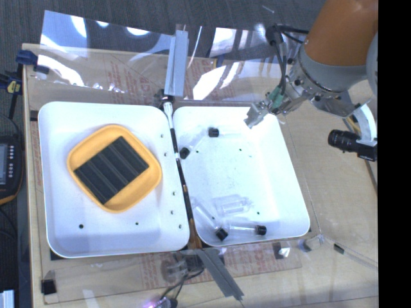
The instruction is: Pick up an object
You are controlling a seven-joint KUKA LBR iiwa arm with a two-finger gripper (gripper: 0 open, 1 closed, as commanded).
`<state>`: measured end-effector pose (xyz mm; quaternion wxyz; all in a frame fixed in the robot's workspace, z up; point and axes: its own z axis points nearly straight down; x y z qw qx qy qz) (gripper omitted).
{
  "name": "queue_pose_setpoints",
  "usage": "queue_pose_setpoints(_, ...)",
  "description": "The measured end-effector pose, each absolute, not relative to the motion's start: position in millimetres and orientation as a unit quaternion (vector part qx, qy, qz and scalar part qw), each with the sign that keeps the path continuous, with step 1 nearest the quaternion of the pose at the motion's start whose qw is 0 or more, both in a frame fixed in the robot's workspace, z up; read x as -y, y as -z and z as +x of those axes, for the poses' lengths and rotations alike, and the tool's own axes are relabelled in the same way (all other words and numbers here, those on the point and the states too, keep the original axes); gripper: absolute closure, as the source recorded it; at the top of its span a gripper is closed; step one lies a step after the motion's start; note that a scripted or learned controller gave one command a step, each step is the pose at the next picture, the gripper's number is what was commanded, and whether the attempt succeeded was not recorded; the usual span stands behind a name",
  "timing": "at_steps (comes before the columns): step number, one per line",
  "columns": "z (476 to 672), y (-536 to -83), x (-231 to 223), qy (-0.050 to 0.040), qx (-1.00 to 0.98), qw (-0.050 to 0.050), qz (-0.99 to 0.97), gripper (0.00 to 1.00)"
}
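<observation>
Though staring right at the grey two-finger gripper over the right shallow white bin's far corner, can't tell if clenched or released. Nearest: small black round cap, just left. Clear plastic black-capped tubes lying crosswise, well apart at near edge.

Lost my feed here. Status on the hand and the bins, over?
Hand over right bin's far edge, nothing visibly held. Clear tubes lie at that bin's near end. Yellow pad in left bin.

Soap dish in left bin; tubes in right bin
</observation>
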<state>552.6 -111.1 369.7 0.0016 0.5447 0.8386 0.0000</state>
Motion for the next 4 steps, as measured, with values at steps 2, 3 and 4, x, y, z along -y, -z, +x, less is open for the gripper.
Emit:
queue_pose_setpoints(2, 643.0, -313.2, 207.8, 0.0013, -0.845, -0.002, 0.535, 1.00)
queue_pose_setpoints(3, 655.8, -300.5, 209.9, 0.0003, -0.807, 0.001, 0.591, 1.00)
queue_pose_setpoints(4, 656.9, -310.9, 207.7, 0.0003, -0.809, 0.001, 0.588, 1.00)
